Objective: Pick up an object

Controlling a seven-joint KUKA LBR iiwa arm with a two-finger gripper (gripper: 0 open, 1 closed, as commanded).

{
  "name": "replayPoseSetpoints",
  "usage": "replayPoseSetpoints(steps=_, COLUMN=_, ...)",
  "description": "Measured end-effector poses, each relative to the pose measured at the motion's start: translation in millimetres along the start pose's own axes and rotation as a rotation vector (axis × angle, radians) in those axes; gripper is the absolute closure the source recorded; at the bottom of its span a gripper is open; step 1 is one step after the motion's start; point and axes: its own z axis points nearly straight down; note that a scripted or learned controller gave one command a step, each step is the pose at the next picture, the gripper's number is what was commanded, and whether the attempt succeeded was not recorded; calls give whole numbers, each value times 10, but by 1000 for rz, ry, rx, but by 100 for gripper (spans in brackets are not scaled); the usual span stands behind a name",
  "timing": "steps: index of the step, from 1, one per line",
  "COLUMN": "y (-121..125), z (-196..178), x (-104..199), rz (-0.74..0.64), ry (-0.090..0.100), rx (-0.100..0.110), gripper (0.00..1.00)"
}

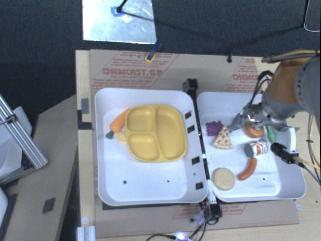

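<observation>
My gripper (247, 122) hangs over the back of the right bin (288, 185), fingers spread open with nothing between them. An orange round toy (253, 131) lies just in front of it, close to the fingertips, with a green piece (271, 133) to its right. A pizza slice (222, 138) and purple grapes (214, 128) lie to the gripper's left. Nearer the front are a small can (257, 148), a sausage (247, 168) and a tan bun (223, 178).
The left bin (108, 185) holds a yellow divided plate (153, 133) with a carrot (118, 121) at its left edge. A black divider (199, 139) runs between the bins. The arm (291, 87) reaches in over the right bin's back right corner.
</observation>
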Motion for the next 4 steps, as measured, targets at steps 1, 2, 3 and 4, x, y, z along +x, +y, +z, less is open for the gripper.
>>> replayPoseSetpoints(steps=1, y=8, z=-117, x=-23, rz=0, ry=-5, rx=-5, gripper=100)
replayPoseSetpoints(steps=2, y=-62, z=-615, x=-40, rz=4, ry=1, rx=6, gripper=100)
replayPoseSetpoints(steps=3, y=-70, z=-1099, x=-122, rz=3, ry=0, rx=5, gripper=100)
replayPoseSetpoints(steps=4, y=-55, z=-1373, x=-124, rz=0, ry=1, rx=7, gripper=100)
